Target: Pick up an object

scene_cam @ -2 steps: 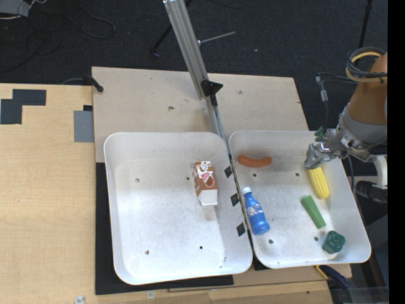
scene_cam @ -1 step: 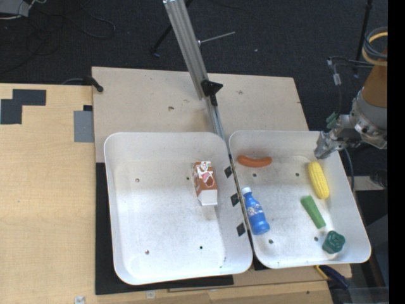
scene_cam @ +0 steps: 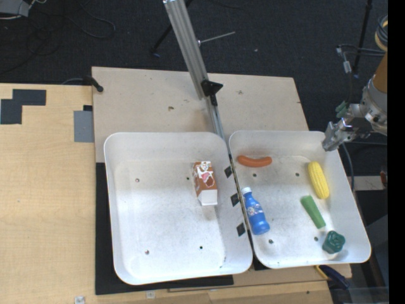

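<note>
Nearest the camera: dark green lumpy object [scene_cam: 333, 241] in the right bin's [scene_cam: 288, 261] front right corner. Just behind it, a green cylinder [scene_cam: 312, 211], lying at a slant. Behind that, a yellow corn cob [scene_cam: 318, 180] near the right wall. Blue bottle with white cap [scene_cam: 255, 212] lies against the bin's left wall, cap pointing back. Sausage [scene_cam: 254, 161] lies crosswise near the back left of the same bin.

Left bin [scene_cam: 126, 258]: one small brown-and-white carton [scene_cam: 205, 183], right of centre, close to the divider between bins.

Gripper [scene_cam: 333, 135] sits over the right bin's back right corner, above the rim, well apart from every object. Nothing between its fingers as far as I can see; can't tell whether they're spread or closed at this angle. Grey slotted rail [scene_cam: 190, 49] rises from behind the bins.
</note>
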